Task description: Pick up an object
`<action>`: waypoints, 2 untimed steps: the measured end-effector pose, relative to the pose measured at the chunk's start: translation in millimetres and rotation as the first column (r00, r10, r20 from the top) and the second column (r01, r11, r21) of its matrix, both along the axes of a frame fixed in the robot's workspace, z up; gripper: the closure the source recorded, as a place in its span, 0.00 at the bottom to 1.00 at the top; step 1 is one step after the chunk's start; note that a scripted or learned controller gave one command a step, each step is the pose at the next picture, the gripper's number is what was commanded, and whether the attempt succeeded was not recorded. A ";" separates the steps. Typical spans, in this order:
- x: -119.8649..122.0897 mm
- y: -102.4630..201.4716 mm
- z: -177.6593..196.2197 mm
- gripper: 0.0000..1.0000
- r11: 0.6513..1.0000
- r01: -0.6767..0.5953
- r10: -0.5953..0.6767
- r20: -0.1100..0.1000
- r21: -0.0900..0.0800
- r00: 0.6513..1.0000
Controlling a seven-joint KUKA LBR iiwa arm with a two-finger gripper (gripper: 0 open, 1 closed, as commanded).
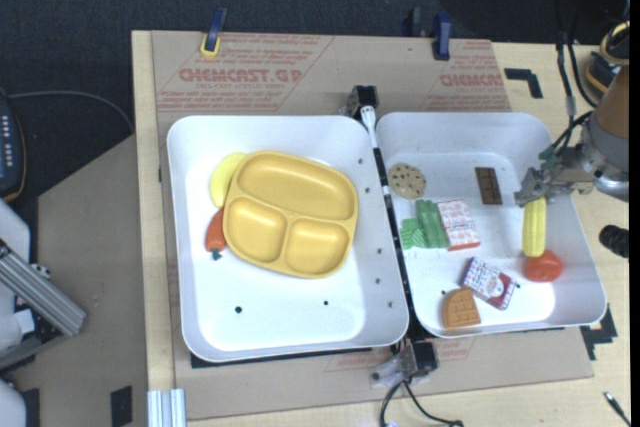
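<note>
Since the gripper (545, 183) sits low over the right-hand bin (500, 127), just above the top end of the yellow corn cob (534, 226), you should treat that cob as the likely target — though whether the tool is clenched or released I cannot tell from this slanted view, and nothing can be made out in its grasp.

Watch the crowding first. The cob lies lengthwise near the bin's right wall, and its lower end touches or nearly touches the red tomato (543, 267). A descent that lands off-centre could nudge the cob into the tomato, or roll it sideways — a rounded toy like this will probably slip out of a pinch that catches only its tip.

The wall is your second risk. With the arm reaching in from the right, a closing tool near the rim could scrape the bin and shift it instead of the object.

Other pieces are further off: the brown chocolate bar (487, 185) to the left, the green leafy piece (424, 226) and small carton (458, 224) in the middle, the cookie (407, 180) near the divider. The left-hand bin (190, 215) holds a yellow divided plate (289, 213) that plays no part here.

If the lift comes up bare, suspect a grip taken too near the cob's end.
</note>
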State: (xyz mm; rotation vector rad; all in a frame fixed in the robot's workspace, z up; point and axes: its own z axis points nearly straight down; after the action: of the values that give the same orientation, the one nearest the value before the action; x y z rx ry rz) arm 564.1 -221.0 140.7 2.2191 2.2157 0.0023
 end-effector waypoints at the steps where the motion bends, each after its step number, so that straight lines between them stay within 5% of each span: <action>1: 0.3 -0.1 64.8 1.00 1.000 -0.002 0.002 0.004 -0.001 1.000; 2: 1.3 -0.7 86.0 1.00 1.000 -0.002 0.002 0.000 0.000 1.000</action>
State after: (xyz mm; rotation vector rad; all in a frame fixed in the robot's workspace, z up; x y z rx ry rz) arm 565.4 -221.7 226.7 2.2164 2.2182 0.0027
